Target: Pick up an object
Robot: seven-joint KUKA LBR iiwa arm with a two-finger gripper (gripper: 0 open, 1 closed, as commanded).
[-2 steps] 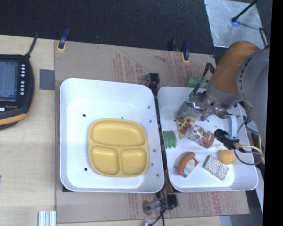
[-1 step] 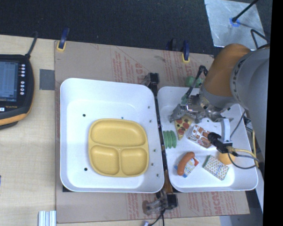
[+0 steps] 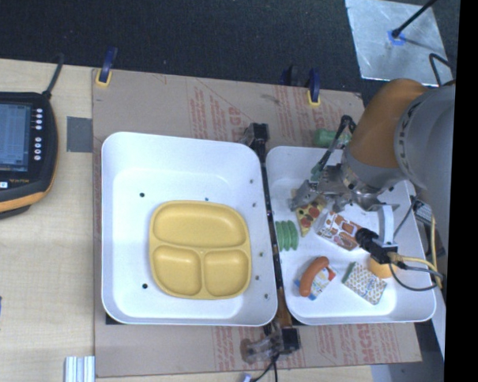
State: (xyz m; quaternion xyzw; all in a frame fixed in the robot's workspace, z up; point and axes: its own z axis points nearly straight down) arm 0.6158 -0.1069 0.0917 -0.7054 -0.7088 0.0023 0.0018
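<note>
The gripper [image 3: 311, 194] hangs low in the right bin [image 3: 340, 312], its fingers hidden, so I cannot tell their state. The packet [image 3: 340, 229] lies just beside clutter; a misaimed close could nudge it away.

Single fixed overhead camera, slanted down on both bins [image 3: 111, 220], moderately near, arm [image 3: 399, 138] entering from right

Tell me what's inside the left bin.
The left bin holds one yellow divided tray with three bare compartments, lying flat. Whatever lies beneath the tray is covered.
</note>
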